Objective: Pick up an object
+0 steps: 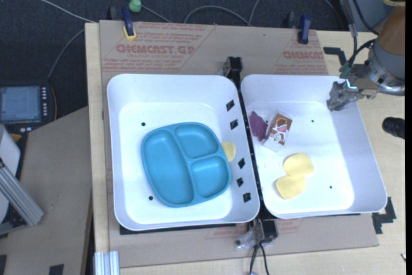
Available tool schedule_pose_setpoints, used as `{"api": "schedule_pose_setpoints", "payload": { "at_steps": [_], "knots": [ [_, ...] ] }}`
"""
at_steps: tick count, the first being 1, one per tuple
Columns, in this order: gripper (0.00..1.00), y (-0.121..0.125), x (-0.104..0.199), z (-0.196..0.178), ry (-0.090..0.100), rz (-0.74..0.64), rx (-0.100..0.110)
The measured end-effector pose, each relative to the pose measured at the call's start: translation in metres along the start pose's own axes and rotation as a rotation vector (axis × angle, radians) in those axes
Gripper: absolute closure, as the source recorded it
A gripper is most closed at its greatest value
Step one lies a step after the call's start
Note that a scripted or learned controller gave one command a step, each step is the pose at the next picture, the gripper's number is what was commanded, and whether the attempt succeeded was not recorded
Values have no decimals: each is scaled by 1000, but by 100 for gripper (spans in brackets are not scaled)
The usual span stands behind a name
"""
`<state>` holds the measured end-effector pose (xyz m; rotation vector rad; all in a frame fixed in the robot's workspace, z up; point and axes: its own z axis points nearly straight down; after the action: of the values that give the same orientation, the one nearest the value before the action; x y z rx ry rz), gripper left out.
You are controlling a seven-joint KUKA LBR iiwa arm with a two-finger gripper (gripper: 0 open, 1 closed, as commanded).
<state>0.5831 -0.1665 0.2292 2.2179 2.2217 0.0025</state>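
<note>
In the right bin lie two pale yellow pieces, one just above the other, near the bin's front. Farther back sit a purple scrap and a small brown and white packet, side by side. My gripper hangs over the right bin's far right corner, apart from all of these, and nothing shows between its fingers. A large blue divided tray lies in the left bin, with a small yellow piece peeking out at its right edge.
The bins rest on a cardboard sheet held by blue clamps at the back. Cables run over the dark floor behind. A small screen stands at the left. The grey arm comes in from the upper right.
</note>
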Motion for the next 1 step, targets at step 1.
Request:
{"api": "schedule_pose_setpoints", "payload": {
  "at_steps": [1],
  "knots": [
    [100,-4,53,-10,4,-4,4]
  ]
}}
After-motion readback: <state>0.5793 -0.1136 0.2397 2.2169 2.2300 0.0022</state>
